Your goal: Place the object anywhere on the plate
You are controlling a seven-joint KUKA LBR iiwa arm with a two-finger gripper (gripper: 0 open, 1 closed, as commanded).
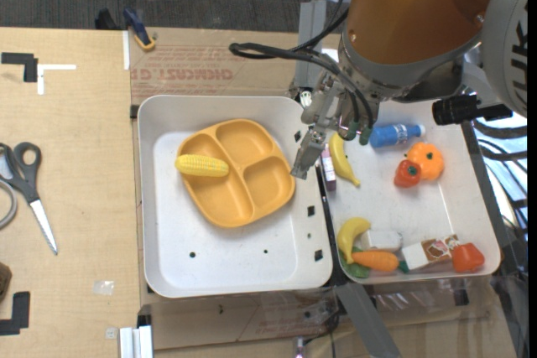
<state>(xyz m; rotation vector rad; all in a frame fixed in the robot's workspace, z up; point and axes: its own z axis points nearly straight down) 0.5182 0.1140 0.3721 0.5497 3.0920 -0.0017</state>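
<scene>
The corn [202, 166] lies on the plate [239, 210] at its 9 o'clock edge, in the left bin [168, 264]. The hand [306, 159] hangs at the plate's 3 o'clock, fingers together, holding nothing.

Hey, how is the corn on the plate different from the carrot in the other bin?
The corn is yellow; the carrot is orange. The corn lies alone on the divided yellow plate in the left bin; the carrot lies in the right bin, crowded against a yellow pepper and other pieces. The corn looks thicker and blunt-ended, the carrot slimmer. Both lie on their sides, roughly level across the view.
</scene>
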